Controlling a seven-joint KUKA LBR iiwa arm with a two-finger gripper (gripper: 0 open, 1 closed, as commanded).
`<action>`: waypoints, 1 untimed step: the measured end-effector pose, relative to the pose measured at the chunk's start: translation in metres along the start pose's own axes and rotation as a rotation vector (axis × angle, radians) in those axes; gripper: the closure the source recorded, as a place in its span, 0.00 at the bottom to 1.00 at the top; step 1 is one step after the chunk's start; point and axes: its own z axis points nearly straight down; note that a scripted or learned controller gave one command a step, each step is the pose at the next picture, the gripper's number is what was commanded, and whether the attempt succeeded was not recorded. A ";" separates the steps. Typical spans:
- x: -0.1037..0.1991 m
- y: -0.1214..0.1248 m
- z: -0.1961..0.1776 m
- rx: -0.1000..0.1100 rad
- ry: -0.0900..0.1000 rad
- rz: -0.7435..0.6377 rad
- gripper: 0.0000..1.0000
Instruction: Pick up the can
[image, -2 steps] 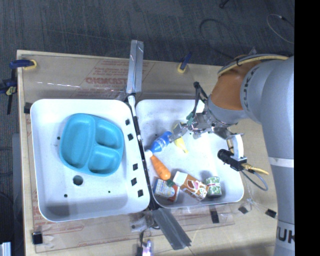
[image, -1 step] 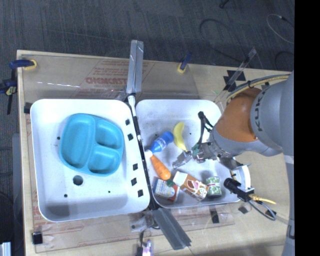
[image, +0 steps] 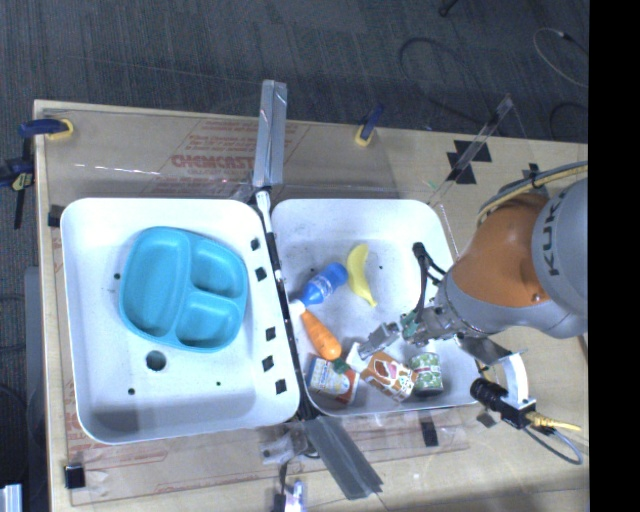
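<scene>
A small can (image: 427, 372) with a green and white label lies at the front edge of the right bin (image: 400, 215). Beside it are a red and orange packet (image: 389, 376) and another can-like tin (image: 330, 380) with an orange and white label. My gripper (image: 401, 336) hangs just above and behind this group, over the packet and the green can. It is open with nothing between its fingers. The grey arm with its orange band (image: 500, 265) reaches in from the right.
Also in the right bin are a blue bottle (image: 318, 286), a yellow banana (image: 360, 275) and an orange carrot (image: 322, 336). The left bin (image: 90, 380) holds a blue divided tray (image: 185, 288). A ridge with black clips (image: 268, 300) separates the bins.
</scene>
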 end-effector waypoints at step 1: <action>-0.001 0.000 -0.075 -0.002 -0.002 -0.002 0.00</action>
